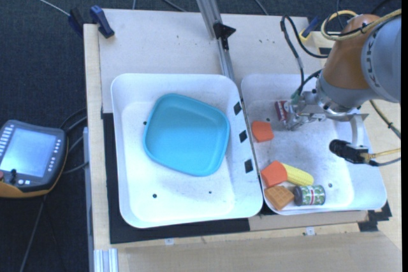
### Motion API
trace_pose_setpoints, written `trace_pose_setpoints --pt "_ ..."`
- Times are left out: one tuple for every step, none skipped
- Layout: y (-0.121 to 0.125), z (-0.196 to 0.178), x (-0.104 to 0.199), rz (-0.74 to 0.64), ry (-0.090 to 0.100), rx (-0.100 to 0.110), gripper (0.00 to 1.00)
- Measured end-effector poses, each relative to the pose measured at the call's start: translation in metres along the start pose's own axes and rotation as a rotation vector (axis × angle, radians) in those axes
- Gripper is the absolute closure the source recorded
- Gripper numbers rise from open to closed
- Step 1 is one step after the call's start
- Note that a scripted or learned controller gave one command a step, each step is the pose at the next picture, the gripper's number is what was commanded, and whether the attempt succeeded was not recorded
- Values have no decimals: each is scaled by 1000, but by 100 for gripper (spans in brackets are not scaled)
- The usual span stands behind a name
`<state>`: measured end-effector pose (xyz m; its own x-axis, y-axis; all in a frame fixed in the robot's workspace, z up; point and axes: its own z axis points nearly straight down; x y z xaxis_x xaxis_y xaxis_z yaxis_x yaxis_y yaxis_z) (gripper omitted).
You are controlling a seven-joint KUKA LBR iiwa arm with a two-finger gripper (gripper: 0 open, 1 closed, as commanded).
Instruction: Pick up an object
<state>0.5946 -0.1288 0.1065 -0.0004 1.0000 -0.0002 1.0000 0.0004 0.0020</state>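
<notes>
Camera view gives you the bench (pixel 159 41) first, with two white bins side by side on it. You have the left bin (pixel 127 156) holding one large thing, a blue plate (pixel 187 134), lying flat near its middle. The right bin (pixel 357 191) carries all the small items, so that is likely the side you pick from.

Your arm (pixel 373 57) comes in from the right and bends down over the far part of the right bin. Its gripper (pixel 292 116) sits low at the far left of that bin, pointing left toward the divider.

Going down in size, you see an orange block (pixel 274 172) near the bin's near left corner, a yellow corn cob (pixel 298 173) just right of it and touching it, a tan waffle-like piece (pixel 278 197) at the near edge, and a small can (pixel 310 195) lying on its side beside that. A second, smaller orange block (pixel 262 131) sits alone nearer the gripper, just near and left of it. A small red object (pixel 281 110) is right at the fingertips.

You cannot tell how wide the gripper is, and you cannot tell whether the red object is between the fingers or only beside them. It looks like the likeliest target, being closest, with the lone orange block next.
</notes>
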Motion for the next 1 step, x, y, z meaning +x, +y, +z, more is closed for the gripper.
trace_pose_setpoints --pt "1 -63 -1 0 -1 -4 100"
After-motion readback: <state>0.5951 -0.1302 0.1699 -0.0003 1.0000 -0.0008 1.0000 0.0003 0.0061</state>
